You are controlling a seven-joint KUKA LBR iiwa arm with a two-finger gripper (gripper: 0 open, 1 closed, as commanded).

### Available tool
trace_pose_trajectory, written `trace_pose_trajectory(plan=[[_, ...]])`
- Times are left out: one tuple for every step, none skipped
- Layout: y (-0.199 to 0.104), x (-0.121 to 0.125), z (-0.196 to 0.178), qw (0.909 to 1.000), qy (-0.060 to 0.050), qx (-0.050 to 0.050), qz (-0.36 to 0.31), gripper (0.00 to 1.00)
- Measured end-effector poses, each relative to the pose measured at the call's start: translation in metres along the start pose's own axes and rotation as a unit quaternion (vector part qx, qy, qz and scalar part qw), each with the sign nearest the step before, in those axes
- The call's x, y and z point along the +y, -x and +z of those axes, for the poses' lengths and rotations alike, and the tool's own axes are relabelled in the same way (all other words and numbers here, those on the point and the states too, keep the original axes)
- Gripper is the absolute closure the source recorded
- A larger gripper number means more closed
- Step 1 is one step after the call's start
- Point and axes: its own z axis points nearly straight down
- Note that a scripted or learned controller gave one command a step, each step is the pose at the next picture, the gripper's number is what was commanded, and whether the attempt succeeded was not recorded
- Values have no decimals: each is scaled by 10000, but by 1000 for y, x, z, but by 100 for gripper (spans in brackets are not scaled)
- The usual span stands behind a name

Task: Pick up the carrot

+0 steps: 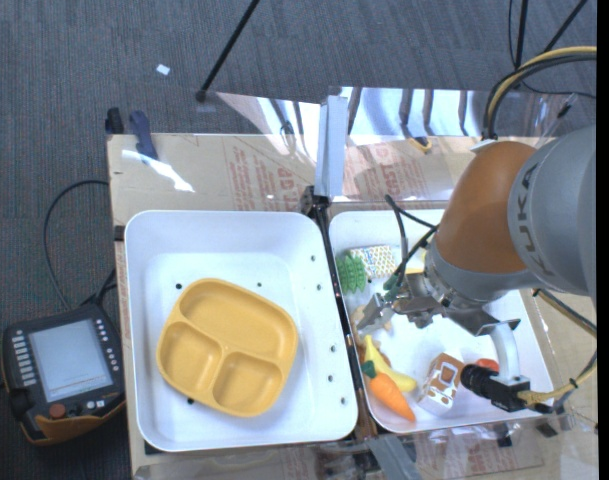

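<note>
Carrot (391, 395) is seen lying in the right bin (540, 340), close to that bin's front-left corner, with its green top toward the upper left and its orange tip toward the lower right, so the long axis runs on a diagonal. A yellow banana-like piece (382, 360) is touching it along its upper side, and a small white and orange box (443, 381) is found just beside it to the right. The gripper (376, 311) is placed above and slightly left of the carrot in the view, near the bin's left wall, with nothing seen between its fingers, which appear parted. A descent toward the view's lower edge and slightly rightward is judged to be called for, with the jaws turned across the diagonal axis. The yellow tray (227, 345) in the left bin (149, 243) is well apart from all this.
</note>
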Motion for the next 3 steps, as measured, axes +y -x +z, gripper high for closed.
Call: trace_pose_trajectory(plan=[[-16, -27, 10, 9842, -4, 8, -1768, 0], [-105, -21, 10, 9851, 4, 9, -1721, 0], [22, -12, 10, 9978, 7, -3, -666, 0]])
